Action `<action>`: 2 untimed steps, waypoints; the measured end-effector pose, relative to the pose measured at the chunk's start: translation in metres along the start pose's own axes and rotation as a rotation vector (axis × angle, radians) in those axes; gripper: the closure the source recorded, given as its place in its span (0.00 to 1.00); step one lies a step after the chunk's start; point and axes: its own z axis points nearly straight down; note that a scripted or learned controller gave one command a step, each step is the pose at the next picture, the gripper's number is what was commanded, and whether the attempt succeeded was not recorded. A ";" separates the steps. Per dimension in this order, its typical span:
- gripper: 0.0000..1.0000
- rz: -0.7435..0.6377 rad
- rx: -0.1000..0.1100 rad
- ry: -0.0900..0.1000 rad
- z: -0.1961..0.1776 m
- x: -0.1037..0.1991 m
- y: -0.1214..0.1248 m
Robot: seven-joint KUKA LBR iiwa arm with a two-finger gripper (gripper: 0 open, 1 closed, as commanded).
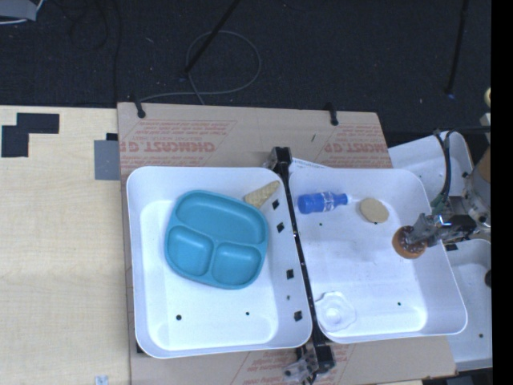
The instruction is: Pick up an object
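In the right bin (377,283) lie a blue bottle (322,202) on its side near the far left corner and a tan oval piece (373,210) just right of it. A small brown round object (409,245) sits at the bin's right side, right at the tip of my gripper (419,236). The gripper reaches in over the bin's right rim, and its metal parts overlap the brown object's upper right edge. A clear plastic cup (335,310) rests near the bin's front left corner.
The left bin (208,323) holds a blue divided plate (216,239) and a tan wedge (262,193) against its far right wall. A black divider (292,247) separates the bins. Cables (446,167) hang by the arm at the right.
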 end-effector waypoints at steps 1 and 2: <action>1.00 0.000 0.001 0.000 -0.031 -0.001 0.001; 1.00 -0.003 0.007 0.004 -0.022 0.044 0.017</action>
